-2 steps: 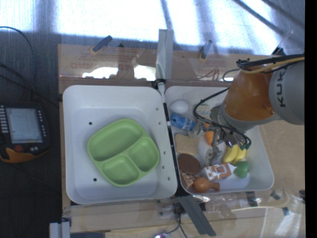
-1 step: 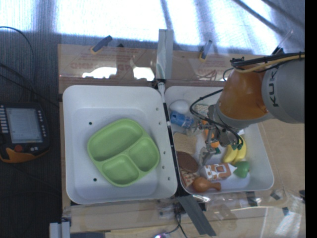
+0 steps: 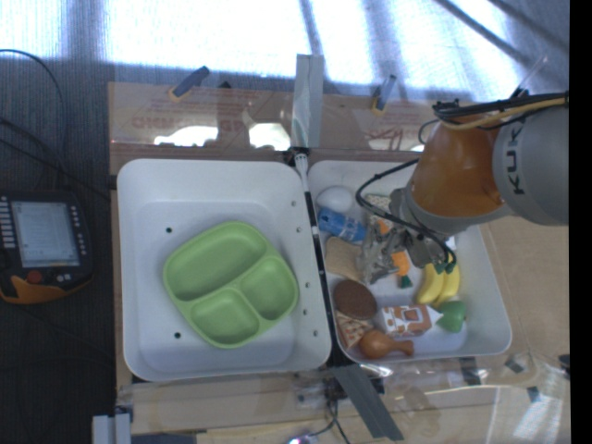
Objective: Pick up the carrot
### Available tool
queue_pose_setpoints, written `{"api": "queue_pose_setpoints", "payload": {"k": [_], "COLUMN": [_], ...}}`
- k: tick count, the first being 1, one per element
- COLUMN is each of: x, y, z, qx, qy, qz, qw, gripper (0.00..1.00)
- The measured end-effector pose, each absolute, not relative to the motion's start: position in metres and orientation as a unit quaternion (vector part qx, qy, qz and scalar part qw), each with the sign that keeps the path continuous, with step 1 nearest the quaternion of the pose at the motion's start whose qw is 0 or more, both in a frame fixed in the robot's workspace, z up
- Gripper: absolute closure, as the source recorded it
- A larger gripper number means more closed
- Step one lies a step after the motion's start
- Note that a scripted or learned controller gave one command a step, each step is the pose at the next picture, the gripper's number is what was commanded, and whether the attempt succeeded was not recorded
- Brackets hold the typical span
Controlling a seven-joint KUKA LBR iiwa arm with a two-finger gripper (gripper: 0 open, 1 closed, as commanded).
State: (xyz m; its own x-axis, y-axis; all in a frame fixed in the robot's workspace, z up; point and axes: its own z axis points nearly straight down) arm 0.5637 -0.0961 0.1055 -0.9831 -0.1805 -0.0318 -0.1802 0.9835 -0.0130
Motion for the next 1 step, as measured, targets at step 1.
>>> {"api": "queue_pose_setpoints", "payload": {"k": [1], "x": [0.5419], "y": [-0.0917], "z": [0.2568], "qx": [-0.041], "qy": [0.999], "qz": [-0.0010], "qw": [0.007], "gripper": [1.00]}}
